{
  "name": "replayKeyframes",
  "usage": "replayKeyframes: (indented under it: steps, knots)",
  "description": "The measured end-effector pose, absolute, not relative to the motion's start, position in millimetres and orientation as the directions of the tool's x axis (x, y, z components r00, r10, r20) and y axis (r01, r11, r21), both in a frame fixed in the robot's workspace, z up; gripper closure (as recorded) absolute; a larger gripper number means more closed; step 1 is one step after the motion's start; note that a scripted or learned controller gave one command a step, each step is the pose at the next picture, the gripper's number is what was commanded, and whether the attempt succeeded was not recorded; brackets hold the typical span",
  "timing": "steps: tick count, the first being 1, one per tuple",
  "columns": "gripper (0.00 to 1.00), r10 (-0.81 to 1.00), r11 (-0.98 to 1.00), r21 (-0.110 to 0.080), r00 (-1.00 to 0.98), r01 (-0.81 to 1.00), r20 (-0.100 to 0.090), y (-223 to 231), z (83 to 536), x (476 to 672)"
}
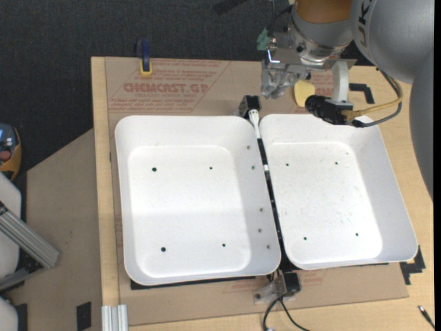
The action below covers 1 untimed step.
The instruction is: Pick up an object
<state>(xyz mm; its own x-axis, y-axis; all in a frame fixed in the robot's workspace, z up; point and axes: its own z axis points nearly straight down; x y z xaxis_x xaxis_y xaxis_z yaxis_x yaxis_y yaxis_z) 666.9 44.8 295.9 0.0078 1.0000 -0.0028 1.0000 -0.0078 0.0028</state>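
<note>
My gripper (277, 87) hangs below the grey arm and its orange band (324, 2), at the back of the bench. It is over the brown board, just beyond the back corner where the left bin (121, 185) and the right bin (403, 212) meet. A pale yellow rounded piece (301, 92) sits right beside the gripper, behind the right bin's back rim. Whether it is a loose object or part of the tool cannot be made out. Nothing is visibly held.
Both white bins rest on a brown board (179, 88) with red print. A black clip (249, 105) joins the bins at the back. A blue and yellow clamp (145, 56) stands on the board's far edge. A black fitting with cable (329, 109) overhangs the right bin's back rim.
</note>
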Motion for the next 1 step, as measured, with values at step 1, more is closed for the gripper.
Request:
replayKeyframes:
  steps: [1]
  knots:
    - [1.00,1.000,-0.005,0.009,0.005,1.000,-0.002,-1.3,362.4,667.2]
